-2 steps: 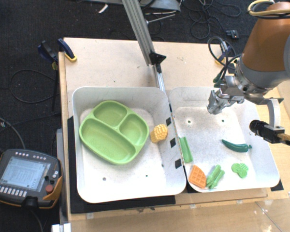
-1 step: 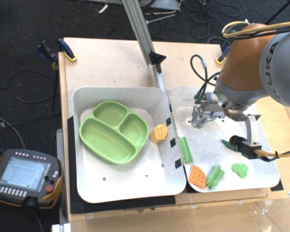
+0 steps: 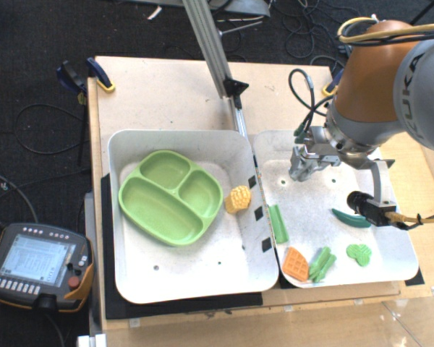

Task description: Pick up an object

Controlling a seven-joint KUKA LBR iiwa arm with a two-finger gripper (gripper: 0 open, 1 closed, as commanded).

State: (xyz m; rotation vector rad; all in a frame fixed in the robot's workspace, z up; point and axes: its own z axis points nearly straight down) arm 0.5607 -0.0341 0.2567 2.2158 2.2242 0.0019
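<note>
Hovering over right bin (image 3: 390,262), tool (image 3: 301,169); fingertips hard to make out.

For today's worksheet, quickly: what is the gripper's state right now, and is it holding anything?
Gripper: above the right bin, nothing visibly between its fingers; open or shut cannot be told.
</note>
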